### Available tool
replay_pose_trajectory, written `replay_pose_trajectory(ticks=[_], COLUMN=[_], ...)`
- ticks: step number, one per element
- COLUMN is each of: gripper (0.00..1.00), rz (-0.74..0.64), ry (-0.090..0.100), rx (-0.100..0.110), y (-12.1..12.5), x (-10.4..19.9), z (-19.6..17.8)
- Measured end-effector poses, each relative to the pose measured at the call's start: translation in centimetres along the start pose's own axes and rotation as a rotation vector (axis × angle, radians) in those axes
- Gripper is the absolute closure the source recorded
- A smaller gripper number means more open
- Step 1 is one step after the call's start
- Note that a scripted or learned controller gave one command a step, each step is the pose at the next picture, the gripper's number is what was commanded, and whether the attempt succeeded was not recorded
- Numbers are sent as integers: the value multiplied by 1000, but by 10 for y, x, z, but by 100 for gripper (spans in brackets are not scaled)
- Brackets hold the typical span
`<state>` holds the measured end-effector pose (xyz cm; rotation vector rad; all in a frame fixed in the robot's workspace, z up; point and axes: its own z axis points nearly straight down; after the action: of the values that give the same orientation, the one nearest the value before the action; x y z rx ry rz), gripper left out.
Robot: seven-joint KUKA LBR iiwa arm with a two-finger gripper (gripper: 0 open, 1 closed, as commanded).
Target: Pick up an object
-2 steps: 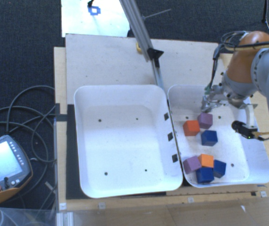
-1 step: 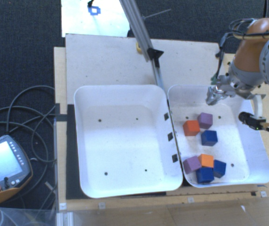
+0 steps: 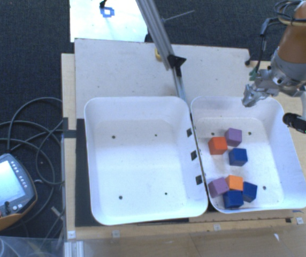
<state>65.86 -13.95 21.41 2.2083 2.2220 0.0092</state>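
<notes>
Up by the back rim of the right shallow white plastic bin (image 3: 289, 143), the gripper (image 3: 250, 98) is hovering over no block; whether it is spread, I cannot tell.

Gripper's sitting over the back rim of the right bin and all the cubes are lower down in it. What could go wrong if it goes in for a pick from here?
1. The gripper hangs at the right bin's far rim; descending here could strike it.
2. The purple cube, orange cube and blue cube sit close together, so the fingers may nudge a neighbour.
3. The front cluster is packed tighter, so a clean grasp looks harder.
</notes>
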Motion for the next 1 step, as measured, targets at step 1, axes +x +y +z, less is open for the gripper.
replay_pose_trajectory(ticks=[1], gripper=[100], rz=[1], ry=[0], rx=[3], y=[2], x=[0], z=[-44])
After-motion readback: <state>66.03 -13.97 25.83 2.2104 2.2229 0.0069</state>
